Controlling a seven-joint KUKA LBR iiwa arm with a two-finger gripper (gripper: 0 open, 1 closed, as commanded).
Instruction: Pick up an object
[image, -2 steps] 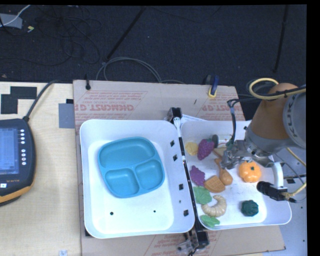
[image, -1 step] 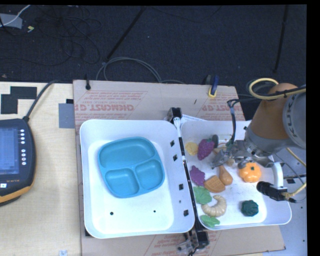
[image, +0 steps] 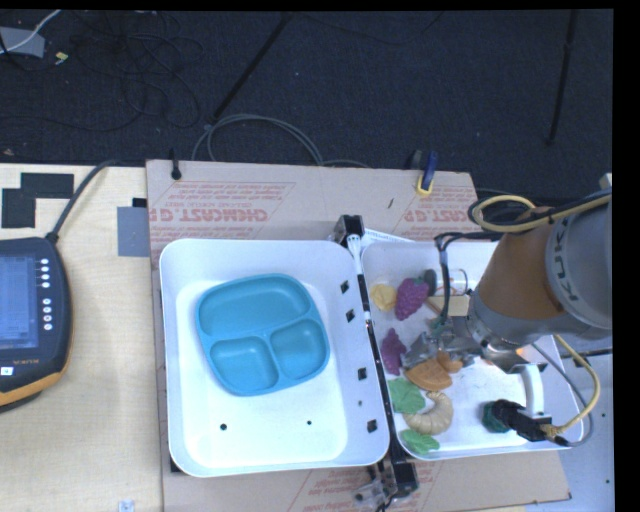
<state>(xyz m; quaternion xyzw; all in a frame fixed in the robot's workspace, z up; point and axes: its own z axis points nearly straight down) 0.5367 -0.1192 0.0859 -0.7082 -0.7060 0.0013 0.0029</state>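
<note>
Reaching was the step we judged in hand: gripper (image: 437, 350) low over toy food (image: 430, 375). We couldn't tell its grip; next needed a clean close.

Red printing on the cardboard sheet (image: 300, 205) under the bins appears upside down and is too blurred to read with certainty.

Fixed overhead camera, slanted down on both bins (image: 175, 300); arm (image: 540, 275) from right
</note>
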